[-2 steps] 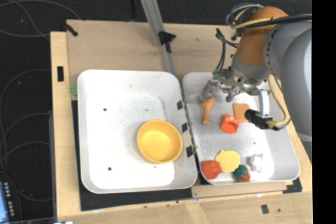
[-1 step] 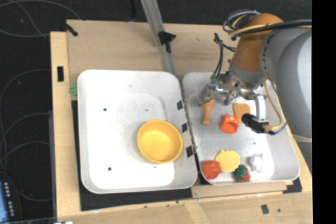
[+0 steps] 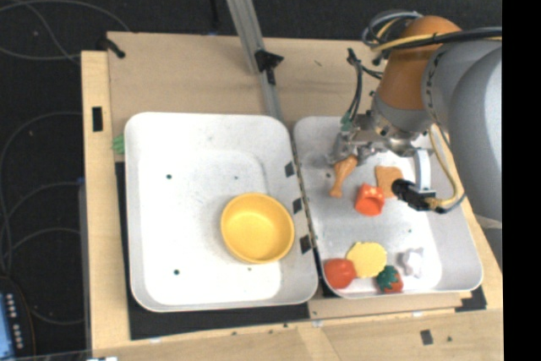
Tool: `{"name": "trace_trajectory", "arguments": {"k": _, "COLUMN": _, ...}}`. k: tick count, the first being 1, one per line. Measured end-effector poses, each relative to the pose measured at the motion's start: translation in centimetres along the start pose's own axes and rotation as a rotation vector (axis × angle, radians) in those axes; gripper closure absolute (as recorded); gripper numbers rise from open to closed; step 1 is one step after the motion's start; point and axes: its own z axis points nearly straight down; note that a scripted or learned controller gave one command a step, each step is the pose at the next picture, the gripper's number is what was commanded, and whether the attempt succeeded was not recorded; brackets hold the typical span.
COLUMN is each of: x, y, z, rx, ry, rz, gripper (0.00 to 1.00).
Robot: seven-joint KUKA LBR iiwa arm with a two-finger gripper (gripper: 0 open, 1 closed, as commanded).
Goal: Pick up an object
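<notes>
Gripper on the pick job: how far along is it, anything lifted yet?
Done: the gripper is down in the right bin, at the orange stick-shaped piece. In hand: a possible grasp; the piece hangs from the gripper's tip, but a firm hold can't be confirmed. Left: a clear lift. The yellow bowl sits in the left bin.

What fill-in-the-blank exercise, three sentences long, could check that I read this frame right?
1. The yellow bowl sits in the ____ bin.
2. The claw hangs over the ____ bin.
3. The red tomato lies right next to a flat ____ piece near that bin's front edge.

Missing words: left; right; yellow
</notes>
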Motion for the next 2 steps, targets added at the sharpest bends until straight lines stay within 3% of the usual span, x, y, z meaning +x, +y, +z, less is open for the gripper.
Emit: {"name": "trace_trajectory", "arguments": {"k": 2, "x": -0.3, "y": 0.0, "z": -10.6, "rx": 0.001, "ry": 0.003, "rz": -0.009, "gripper": 1.0}}
